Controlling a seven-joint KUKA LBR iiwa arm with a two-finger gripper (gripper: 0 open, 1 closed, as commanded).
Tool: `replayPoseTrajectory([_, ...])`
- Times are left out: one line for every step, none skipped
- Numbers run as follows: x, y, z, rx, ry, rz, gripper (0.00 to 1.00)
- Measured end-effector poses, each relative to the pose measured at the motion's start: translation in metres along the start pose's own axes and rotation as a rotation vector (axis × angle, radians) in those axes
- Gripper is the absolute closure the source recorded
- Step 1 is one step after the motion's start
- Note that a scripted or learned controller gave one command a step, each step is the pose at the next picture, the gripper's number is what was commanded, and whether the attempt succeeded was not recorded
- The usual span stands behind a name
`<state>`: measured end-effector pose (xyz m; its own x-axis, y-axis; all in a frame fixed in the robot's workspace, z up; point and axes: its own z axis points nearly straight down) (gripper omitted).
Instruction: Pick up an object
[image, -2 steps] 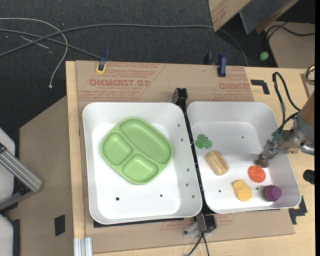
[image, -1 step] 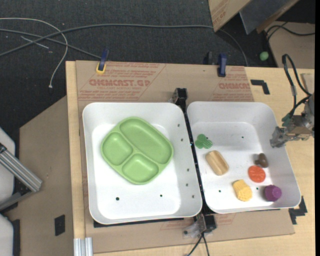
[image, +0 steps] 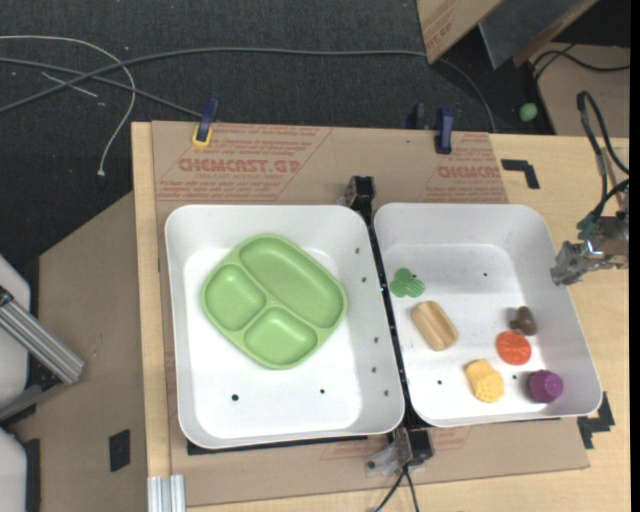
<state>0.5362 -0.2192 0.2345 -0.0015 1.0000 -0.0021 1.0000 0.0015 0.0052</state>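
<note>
The right bin holds several small toy foods: a green leafy piece, a tan bread roll, a small brown piece, an orange-red round piece, a yellow corn-like piece and a purple piece. My gripper sits at the far right, just outside the right bin's right rim, well above and right of the brown piece. Nothing shows between its fingers, which are too small and blurred to read.
The left bin holds a green three-compartment plate. Two blue clamps pin the cardboard sheet at the back. Cables run across the dark floor at upper left and along the right edge.
</note>
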Motion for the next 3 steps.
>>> replayPoseTrajectory([0.053, 0.002, 0.011, 0.007, 0.006, -0.004, 1.0])
replayPoseTrajectory([0.105, 0.015, 0.005, 0.004, 0.004, -0.005, 1.0])
replayPoseTrajectory([0.159, 0.023, 0.014, 0.008, 0.005, -0.005, 1.0])
